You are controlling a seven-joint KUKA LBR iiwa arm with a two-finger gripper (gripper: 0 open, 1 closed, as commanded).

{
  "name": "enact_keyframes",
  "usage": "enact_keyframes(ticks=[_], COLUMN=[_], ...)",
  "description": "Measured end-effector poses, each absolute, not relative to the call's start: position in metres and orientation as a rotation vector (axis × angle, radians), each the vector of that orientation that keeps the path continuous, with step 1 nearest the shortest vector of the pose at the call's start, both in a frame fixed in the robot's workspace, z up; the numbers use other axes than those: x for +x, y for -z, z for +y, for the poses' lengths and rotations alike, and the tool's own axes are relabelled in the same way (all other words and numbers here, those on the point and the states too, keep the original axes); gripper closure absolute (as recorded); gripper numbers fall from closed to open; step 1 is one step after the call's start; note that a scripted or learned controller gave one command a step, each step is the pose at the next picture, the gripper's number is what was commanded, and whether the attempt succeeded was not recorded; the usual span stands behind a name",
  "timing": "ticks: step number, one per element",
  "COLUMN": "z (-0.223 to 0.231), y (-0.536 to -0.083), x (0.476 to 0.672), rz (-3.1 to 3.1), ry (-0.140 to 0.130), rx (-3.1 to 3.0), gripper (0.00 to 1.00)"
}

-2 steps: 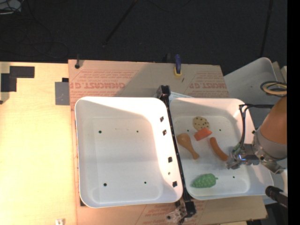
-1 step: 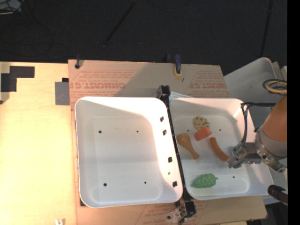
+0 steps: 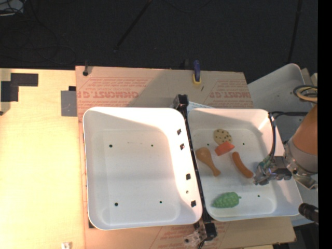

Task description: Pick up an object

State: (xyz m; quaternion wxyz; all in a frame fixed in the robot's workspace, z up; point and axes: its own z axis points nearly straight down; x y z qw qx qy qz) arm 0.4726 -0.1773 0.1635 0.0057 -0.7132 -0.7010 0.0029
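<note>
Sausage [image 3: 241, 165] lies just left of gripper [image 3: 265, 175], apart from it, in right bin [image 3: 282, 204]. Finger state: cannot tell. Step judged: approach, nothing grasped yet. Next: shift left over sausage, align with its long axis, descend, close.

Pale wood bench [image 3: 36, 165] lit from above, brown cardboard sheet [image 3: 155, 90] with red print laid over it, a blue clamp [image 3: 196, 71] at its far edge, dark backdrop [image 3: 155, 25] with loose cables behind.
</note>
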Motion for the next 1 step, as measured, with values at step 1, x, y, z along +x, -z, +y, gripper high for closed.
enact_keyframes(ticks=[1], z=[-0.1781], y=[-0.1729], x=[0.4726], rz=[-2.199], ry=[-0.01], rx=[-2.227], gripper=[1.0])
